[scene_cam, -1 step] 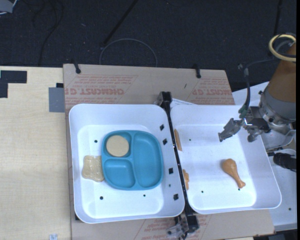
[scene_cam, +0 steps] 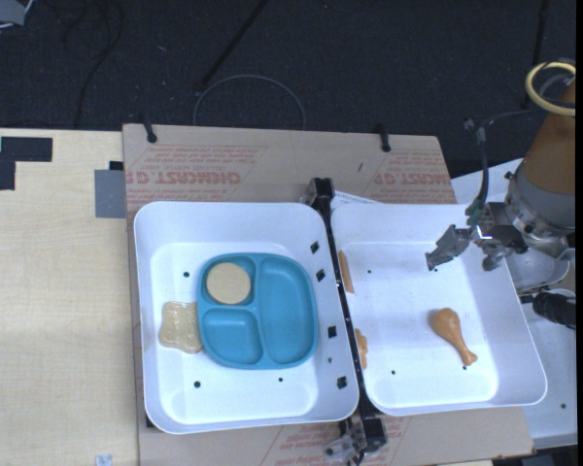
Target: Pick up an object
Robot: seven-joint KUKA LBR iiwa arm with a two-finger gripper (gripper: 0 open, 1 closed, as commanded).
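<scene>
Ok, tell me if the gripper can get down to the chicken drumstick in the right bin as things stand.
Probably yes. The drumstick lies alone on the right bin's floor, away from the walls, with nothing over it. The gripper hangs above the same bin, up and slightly left in the view.

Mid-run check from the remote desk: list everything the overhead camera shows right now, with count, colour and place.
White bins: 2, white, side by side on the bench; left bin, right bin.
Divided plate: 1, blue, in the left bin.
Round cookie: 1, tan, in the plate's upper-left compartment.
Flat toy food piece: 1, pale beige, on the left bin floor, touching the plate's left edge.
Toy chicken drumstick: 1, orange-brown, right part of the right bin.
Small orange pieces: 2, along the right bin's left wall; upper, lower; too small to identify.
Cardboard sheet: 1, brown, under the bins.
Gripper: 1, grey, above the right bin's upper right, apart from the drumstick.
</scene>
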